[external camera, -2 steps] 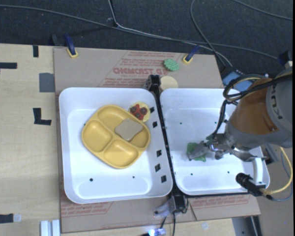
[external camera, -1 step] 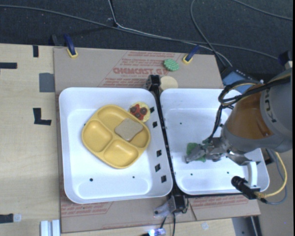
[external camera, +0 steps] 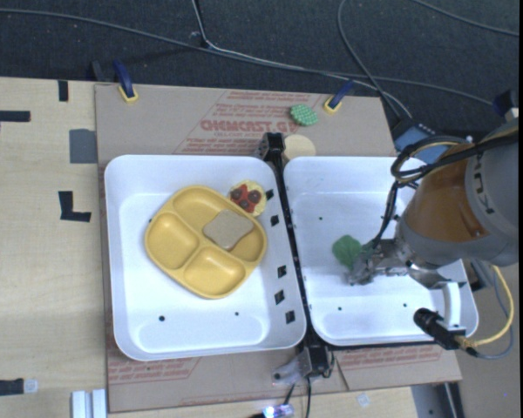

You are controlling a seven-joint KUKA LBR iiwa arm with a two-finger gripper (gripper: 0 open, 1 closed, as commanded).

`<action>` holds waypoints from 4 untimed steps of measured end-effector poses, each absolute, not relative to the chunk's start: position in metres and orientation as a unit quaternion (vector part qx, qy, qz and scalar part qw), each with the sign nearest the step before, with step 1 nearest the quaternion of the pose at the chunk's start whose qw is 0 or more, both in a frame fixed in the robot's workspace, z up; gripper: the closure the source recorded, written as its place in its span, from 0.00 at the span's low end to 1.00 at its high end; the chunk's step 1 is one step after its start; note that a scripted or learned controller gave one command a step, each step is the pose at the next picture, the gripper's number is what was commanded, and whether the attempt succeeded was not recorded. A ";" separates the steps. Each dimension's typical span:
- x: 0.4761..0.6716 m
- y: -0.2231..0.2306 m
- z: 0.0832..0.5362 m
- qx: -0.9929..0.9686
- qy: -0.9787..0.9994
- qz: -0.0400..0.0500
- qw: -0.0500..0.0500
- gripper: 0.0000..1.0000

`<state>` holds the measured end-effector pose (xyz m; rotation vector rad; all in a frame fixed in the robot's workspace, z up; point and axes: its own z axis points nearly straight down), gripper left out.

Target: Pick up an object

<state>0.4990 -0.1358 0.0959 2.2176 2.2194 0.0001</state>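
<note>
A small green object (external camera: 346,250) lies in the right bin (external camera: 331,312), near its middle. My gripper (external camera: 363,270) is down in that bin just to the right of and below the green object, touching or nearly touching it. A yellow divided plate (external camera: 174,242) sits in the left bin (external camera: 183,329), with a tan slice of toast (external camera: 227,228) in its middle. A small red and dark piece of food (external camera: 248,197) rests at the plate's upper right edge.
The arm with its orange band (external camera: 449,207) covers the right side of the right bin. A green dotted piece (external camera: 303,114) and a tan disc (external camera: 300,145) lie on the cardboard behind the bins. A black divider (external camera: 285,225) runs between the bins.
</note>
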 end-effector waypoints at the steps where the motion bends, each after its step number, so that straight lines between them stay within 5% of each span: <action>1: 0.497 -0.136 0.138 0.707 0.707 0.000 0.000 1.00; 3: 0.505 -0.140 0.263 0.707 0.708 0.001 0.003 1.00; 4: 0.497 -0.092 0.249 0.706 0.709 -0.001 -0.001 1.00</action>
